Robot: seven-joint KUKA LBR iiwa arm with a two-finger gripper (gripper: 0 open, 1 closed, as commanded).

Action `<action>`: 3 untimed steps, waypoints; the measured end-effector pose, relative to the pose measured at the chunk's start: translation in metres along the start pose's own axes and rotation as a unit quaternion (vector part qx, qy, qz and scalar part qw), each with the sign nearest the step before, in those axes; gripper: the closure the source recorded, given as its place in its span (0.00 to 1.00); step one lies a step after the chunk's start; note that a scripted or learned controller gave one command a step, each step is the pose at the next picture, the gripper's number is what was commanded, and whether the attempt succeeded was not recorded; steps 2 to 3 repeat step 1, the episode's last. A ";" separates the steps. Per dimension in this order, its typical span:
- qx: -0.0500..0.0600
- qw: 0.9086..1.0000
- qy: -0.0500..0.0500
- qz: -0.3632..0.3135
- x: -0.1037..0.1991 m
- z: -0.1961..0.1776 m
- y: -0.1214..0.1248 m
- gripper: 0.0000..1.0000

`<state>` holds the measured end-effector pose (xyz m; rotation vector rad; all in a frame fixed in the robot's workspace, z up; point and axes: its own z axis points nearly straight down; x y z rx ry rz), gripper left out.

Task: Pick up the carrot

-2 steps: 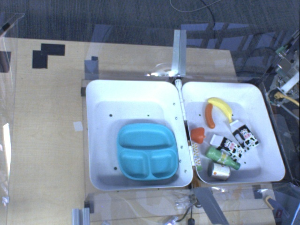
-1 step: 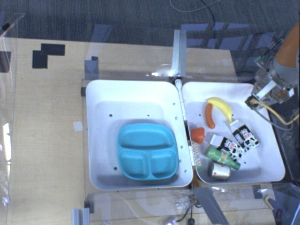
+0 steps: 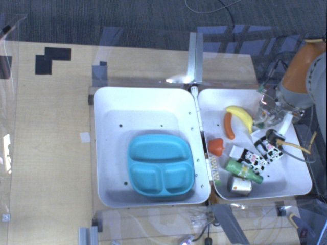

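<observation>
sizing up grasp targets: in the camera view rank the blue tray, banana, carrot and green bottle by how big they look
1. blue tray, by far largest
2. banana and green bottle, look alike, no ranking
3. carrot, thinnest, a little smaller

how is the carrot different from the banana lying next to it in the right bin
The carrot is orange and nearly straight; the banana is yellow and curved. The carrot looks thinner and a bit shorter than the banana. The carrot lies closer to the divider between the bins, the banana on its far side, nearer the arm. Both lie flat in the right bin, close side by side at its back, and neither is held.
</observation>
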<state>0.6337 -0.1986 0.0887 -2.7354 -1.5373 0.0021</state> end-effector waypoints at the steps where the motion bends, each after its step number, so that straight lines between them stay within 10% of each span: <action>1: 0.010 0.997 -0.003 0.078 0.035 0.002 0.015 1.00; 3: 0.010 0.997 -0.003 0.078 0.035 0.002 0.015 1.00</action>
